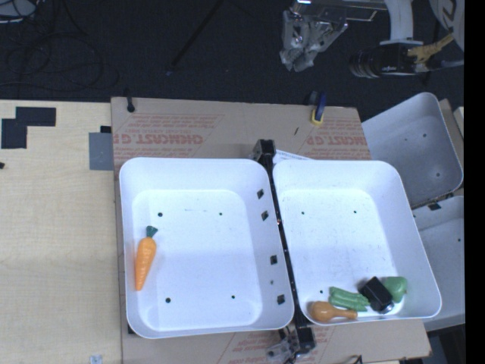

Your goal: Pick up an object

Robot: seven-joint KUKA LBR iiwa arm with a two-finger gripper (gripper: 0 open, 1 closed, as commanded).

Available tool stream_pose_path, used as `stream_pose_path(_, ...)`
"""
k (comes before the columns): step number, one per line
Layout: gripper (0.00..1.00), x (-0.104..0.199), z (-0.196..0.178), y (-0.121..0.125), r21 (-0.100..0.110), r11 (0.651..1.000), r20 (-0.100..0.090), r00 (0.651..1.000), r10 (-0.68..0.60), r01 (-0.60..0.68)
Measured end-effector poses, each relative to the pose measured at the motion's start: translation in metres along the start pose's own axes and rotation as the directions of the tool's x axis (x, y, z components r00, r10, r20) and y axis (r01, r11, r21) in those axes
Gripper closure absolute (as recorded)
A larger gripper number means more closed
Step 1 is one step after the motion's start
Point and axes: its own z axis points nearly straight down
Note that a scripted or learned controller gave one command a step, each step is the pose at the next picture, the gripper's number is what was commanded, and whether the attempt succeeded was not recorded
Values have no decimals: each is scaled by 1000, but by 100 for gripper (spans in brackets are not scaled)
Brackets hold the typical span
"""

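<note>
An orange toy carrot (145, 258) with a green top lies near the left wall of the left bin (189, 174). In the near right corner of the right bin (341, 174) sit a green pod-like piece (347, 299), a black block (377, 294), a second green piece (395, 284) and an orange-yellow pear-shaped piece (330, 312), all packed close together. My gripper (301, 50) hangs high beyond the far edge of the bench, well away from both bins and from every object.
The bins stand on a brown cardboard sheet (227, 131). A blue and yellow clamp (318, 109) sits at its far edge. A grey metal panel (417, 146) leans at the right. Cables (45, 21) lie on the dark floor behind.
</note>
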Motion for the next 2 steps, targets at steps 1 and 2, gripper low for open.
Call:
stream_pose_path(1, 100, 32, 0, 0, 0, 1000, 1, 1000, 2, -2)
stream_pose_path(2, 100, 63, 0, 0, 0, 1000, 0, 1000, 2, -2)
